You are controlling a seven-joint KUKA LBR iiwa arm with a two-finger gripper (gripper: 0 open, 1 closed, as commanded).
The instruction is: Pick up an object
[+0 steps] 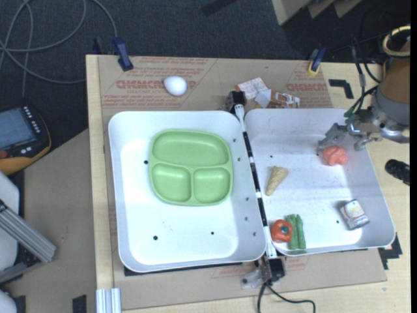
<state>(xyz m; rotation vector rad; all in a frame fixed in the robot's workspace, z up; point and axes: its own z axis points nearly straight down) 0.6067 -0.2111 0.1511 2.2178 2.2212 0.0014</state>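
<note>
The gripper point(335, 137) hangs at the far right part of the right bin point(306, 126), the arm point(394, 103) coming in from the right edge; whether it is open or shut cannot be told from this angle. Just below the gripper and touching or nearly touching it lies one red-orange lump point(334, 155), not visibly held.

Four loose things lie in the right bin, counting that lump. One pale cone point(276, 178) lies to the lower left of the gripper, near the bins' shared edge. One small grey-and-yellow block point(354, 214) lies well below the gripper, near the bin's right wall. One toy with a red head and green stalks point(289, 231) lies farthest away, at the bin's near left corner.

The left bin point(130, 194), well to the gripper's left, holds one green divided plate point(191, 166) with three compartments.

Beyond the bins, one white egg-shaped ball point(174, 85) rests on the board far to the gripper's upper left.
</note>
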